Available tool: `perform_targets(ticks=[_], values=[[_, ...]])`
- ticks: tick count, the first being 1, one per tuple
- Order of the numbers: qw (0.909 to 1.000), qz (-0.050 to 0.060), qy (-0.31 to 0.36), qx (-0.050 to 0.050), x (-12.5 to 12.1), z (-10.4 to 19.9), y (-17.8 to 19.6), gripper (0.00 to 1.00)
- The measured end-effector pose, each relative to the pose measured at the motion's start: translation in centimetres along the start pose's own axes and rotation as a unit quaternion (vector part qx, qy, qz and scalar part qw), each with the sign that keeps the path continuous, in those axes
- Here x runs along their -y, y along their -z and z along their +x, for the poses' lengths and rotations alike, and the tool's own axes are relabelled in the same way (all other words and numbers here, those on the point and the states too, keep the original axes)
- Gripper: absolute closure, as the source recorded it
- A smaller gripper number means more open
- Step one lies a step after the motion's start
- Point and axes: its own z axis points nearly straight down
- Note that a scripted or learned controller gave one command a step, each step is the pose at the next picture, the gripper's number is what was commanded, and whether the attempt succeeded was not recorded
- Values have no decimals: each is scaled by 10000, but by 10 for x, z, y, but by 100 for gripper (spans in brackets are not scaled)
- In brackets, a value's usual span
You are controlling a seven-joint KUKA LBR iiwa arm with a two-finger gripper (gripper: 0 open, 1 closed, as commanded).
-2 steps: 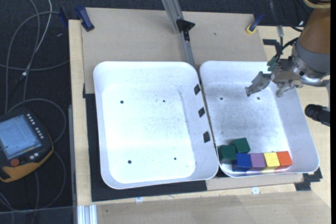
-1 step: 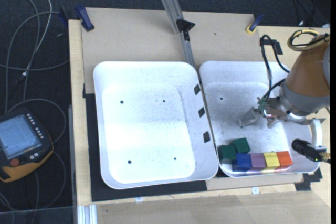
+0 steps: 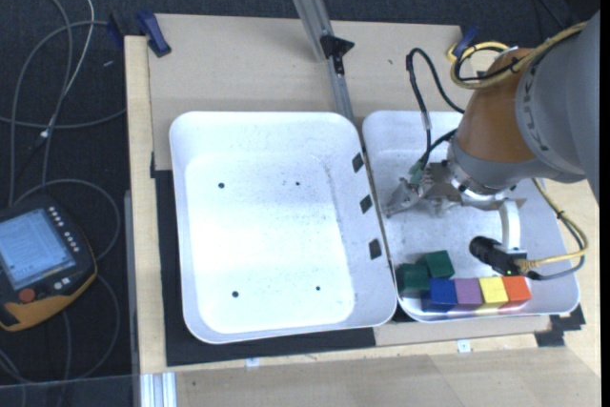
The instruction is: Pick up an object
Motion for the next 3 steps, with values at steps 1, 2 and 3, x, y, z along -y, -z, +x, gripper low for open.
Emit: perform_targets(ticks=[1, 2, 3], values=[[10000, -52, -32, 27, 5, -15, 184, 0], [10000, 40, -82, 16, 55, -76, 123, 0], [10000, -10, 2, 11, -27, -17, 71, 0]])
